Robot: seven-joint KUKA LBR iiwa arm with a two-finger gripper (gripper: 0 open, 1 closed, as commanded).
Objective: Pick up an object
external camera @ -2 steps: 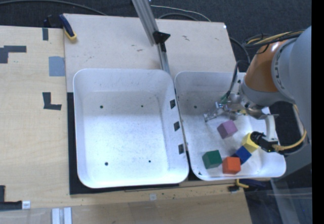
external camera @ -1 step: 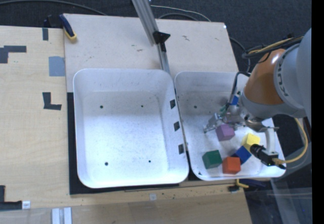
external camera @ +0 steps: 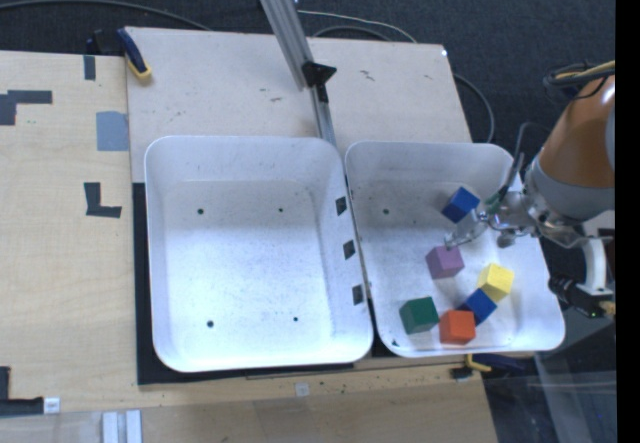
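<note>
Several small cubes lie in the right bin. A blue cube sits near the middle, with a purple cube below it. A yellow cube, a second blue cube, a green cube and an orange cube cluster near the front. My gripper hangs low over the bin, just right of the first blue cube and above the purple one. It is open, with nothing between its fingers.
The left bin stands beside the right one, sharing a divider with black clips. A metal pole slants across the back of the bench. The grey arm with its orange band comes in over the right bin's right rim.
</note>
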